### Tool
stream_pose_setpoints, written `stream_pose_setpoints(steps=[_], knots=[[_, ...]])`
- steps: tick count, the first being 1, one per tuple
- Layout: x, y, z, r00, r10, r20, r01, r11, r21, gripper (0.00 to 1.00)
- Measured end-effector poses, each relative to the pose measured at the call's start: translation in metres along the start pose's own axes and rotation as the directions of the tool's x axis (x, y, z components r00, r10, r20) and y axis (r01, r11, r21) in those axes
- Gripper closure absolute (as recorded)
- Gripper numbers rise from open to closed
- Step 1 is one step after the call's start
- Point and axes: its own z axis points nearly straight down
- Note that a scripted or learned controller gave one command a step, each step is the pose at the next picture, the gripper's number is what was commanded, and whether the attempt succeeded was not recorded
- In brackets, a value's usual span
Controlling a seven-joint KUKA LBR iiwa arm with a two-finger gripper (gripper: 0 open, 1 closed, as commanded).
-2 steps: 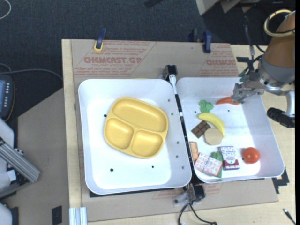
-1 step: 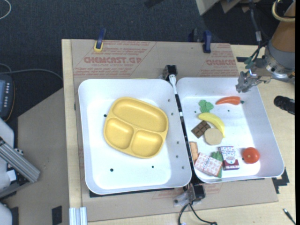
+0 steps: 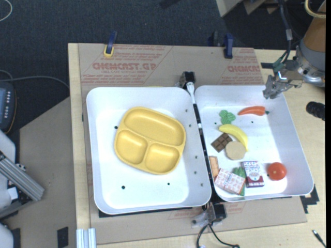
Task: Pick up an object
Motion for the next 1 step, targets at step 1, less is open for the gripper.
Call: stream_pose_setpoints(steps=[1], knots=[[0.0469, 0.0065, 0.0045, 1.000, -0.004, -0.003, 0.004, 1.000, 0.005, 1.00]])
